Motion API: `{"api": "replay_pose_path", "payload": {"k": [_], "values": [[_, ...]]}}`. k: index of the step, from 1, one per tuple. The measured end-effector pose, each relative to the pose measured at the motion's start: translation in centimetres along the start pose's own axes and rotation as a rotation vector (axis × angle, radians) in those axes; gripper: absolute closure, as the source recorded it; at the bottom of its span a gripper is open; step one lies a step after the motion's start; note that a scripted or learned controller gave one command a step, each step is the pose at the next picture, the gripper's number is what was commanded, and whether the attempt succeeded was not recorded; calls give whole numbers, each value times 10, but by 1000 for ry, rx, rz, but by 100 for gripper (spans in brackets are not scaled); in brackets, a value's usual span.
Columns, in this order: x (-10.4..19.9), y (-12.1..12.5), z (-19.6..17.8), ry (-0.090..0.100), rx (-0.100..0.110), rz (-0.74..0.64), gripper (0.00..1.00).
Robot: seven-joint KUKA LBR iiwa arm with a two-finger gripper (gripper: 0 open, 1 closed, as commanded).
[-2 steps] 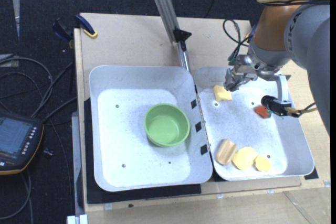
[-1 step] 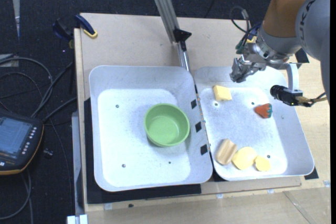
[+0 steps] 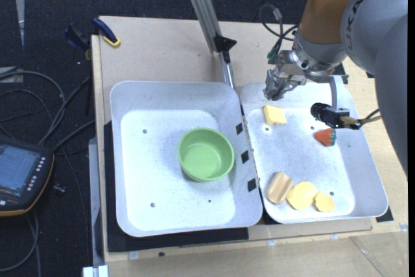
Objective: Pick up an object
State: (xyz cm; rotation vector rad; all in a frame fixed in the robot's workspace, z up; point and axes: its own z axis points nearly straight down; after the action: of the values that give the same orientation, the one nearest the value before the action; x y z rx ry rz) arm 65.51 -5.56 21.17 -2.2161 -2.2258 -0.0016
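One green bowl point(image 3: 206, 154), perhaps five food pieces; end effector point(image 3: 275, 91) state unclear.

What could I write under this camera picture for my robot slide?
Robot gripper hovers above a yellow block in the right bin, while a green bowl sits in the left bin.

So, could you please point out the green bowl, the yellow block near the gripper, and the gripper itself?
green bowl point(image 3: 206, 154): camera view, inner floor.
yellow block point(image 3: 274, 115): camera view, top face.
gripper point(image 3: 275, 89): camera view, its tip.
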Motion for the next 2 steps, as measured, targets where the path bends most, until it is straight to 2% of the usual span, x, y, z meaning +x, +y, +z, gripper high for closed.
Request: {"api": "replay_pose_path", "payload": {"k": [2], "values": [[102, -12, -26, 0, -1, 0, 100]]}}
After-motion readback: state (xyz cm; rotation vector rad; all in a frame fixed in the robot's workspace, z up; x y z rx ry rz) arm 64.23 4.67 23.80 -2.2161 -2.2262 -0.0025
